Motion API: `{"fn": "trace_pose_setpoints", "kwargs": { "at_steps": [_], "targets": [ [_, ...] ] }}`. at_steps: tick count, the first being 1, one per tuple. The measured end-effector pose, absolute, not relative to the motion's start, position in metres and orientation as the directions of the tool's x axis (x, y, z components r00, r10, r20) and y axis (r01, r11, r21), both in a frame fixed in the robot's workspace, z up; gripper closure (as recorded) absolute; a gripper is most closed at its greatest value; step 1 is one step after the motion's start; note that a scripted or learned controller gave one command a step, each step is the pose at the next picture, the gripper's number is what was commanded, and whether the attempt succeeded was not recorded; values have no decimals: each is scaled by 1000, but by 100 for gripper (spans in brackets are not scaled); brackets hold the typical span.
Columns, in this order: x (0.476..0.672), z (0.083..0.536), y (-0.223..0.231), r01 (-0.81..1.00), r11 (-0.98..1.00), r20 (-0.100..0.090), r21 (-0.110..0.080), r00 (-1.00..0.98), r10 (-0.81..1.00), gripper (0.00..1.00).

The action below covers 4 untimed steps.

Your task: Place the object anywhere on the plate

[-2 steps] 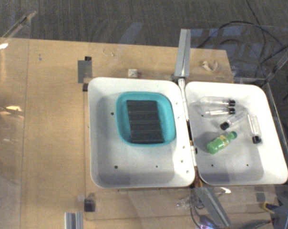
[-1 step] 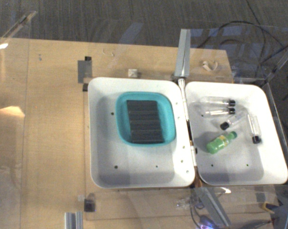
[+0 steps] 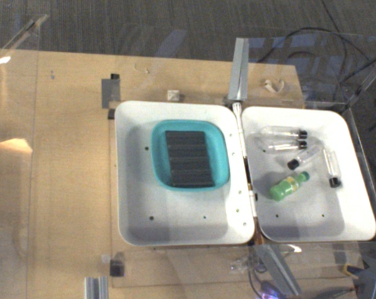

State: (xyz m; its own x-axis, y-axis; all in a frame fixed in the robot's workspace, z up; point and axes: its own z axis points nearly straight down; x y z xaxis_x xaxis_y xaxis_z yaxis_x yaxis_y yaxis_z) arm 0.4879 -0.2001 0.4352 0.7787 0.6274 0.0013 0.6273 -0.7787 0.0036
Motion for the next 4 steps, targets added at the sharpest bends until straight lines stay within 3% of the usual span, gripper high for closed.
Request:
{"fn": "trace_pose_setpoints", "kwargs": {
  "at_steps": [2, 3, 4],
  "targets": [
    [488, 435, -200, 627, -779, 1, 4, 779, 627, 0],
    [488, 435, -201, 470, -883, 3, 3, 883, 470, 0],
    [488, 435, -201, 470, -883, 3, 3, 883, 470, 0]
  ]
}}
